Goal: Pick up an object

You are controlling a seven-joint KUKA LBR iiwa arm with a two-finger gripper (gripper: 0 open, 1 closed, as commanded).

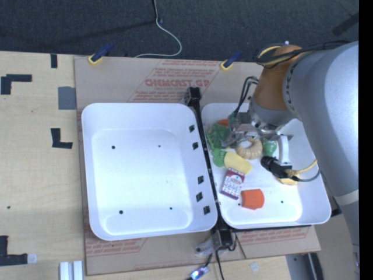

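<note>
Scanning L to R: left bin (140,174) is seen on the table (35,156), w/ red print on the cardboard sheet (175,80) beneath, too blurred to be read. Right bin (291,214) is crowded: green item (217,137), yellow piece (238,162), small red-and-white packet (232,185) (label unreadable), orange block (252,199), beige ring (249,149). Tool (247,132) is lowered near the ring; its state can't be told. Nothing is seen lifted, so the pick is judged not yet done.

Cardboard sheet (175,80) on the table (35,156), under two white bins (93,156). Blue clips (100,52) on its far edge; black tape marks (58,139) far from the hand.
</note>
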